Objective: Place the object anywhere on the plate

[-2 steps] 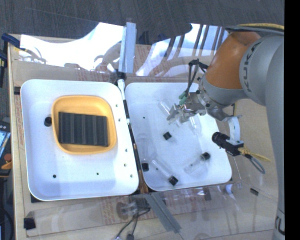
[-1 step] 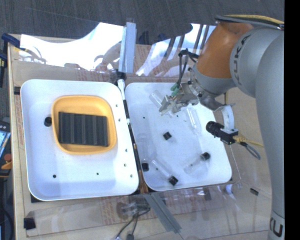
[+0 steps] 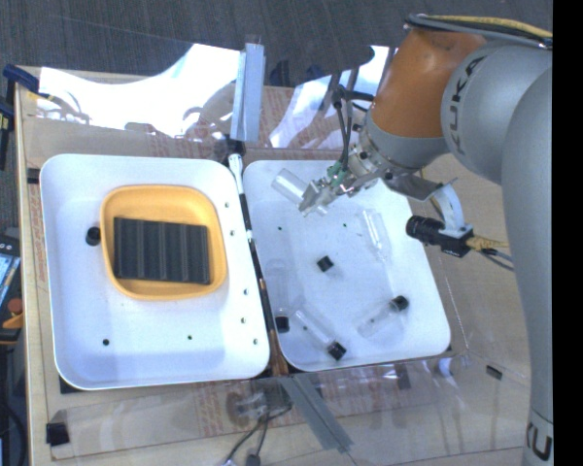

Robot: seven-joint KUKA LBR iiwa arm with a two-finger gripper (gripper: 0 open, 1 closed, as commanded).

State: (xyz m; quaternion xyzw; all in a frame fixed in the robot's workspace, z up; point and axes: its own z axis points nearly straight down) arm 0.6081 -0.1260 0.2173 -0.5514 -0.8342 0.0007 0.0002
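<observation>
Two shallow white bins sit side by side on the bench: the left bin (image 3: pixel 68 348) and the right bin (image 3: pixel 428 343). One yellow plate (image 3: pixel 160 205) with one dark ridged insert (image 3: pixel 162 249) lies in the left bin. About four clear vials lie in the right bin, among them one (image 3: pixel 374 229) near its right edge.
</observation>
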